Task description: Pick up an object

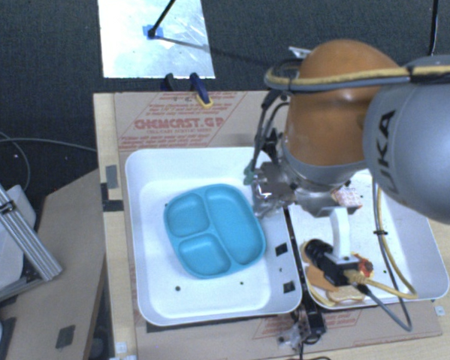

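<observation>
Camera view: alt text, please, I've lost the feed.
A grey and orange arm reaches in from the right, over the divide between two white bins. The left bin holds a blue divided plate; the right bin holds small items partly hidden by the arm.

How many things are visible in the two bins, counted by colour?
Blue: 1, the divided plate in the left bin.
Red and white: 1, a small thing in the right bin, beside the arm.
Tan: 1, a flat thing at the right bin's near edge.
Total: 3 visible; the arm covers part of the right bin.
</observation>
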You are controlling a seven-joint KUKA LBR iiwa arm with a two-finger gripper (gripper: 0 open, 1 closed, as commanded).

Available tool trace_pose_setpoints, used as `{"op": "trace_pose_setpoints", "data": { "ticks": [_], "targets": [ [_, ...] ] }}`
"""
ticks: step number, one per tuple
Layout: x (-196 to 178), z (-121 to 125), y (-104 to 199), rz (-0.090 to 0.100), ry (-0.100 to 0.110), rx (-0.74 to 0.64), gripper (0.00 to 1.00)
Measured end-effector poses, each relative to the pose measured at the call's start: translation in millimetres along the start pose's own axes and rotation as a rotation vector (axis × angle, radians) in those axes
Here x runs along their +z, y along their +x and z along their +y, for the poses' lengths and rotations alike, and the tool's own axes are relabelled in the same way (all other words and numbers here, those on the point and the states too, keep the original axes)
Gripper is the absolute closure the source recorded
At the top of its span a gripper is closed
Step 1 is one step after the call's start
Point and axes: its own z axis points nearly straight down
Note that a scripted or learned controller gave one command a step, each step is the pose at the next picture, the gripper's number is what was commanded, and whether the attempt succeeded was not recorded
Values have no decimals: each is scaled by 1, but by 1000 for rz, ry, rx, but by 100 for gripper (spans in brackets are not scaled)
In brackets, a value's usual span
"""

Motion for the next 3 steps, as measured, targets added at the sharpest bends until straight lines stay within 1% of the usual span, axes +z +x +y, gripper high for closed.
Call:
{"op": "trace_pose_setpoints", "data": {
  "ticks": [1, 2, 3],
  "targets": [
    [135, 60, -7, -7, 14, 8, 100],
    [232, 111, -16, -4, 1, 7, 100],
    [44, 28, 7, 0, 1, 0, 100]
  ]
}}
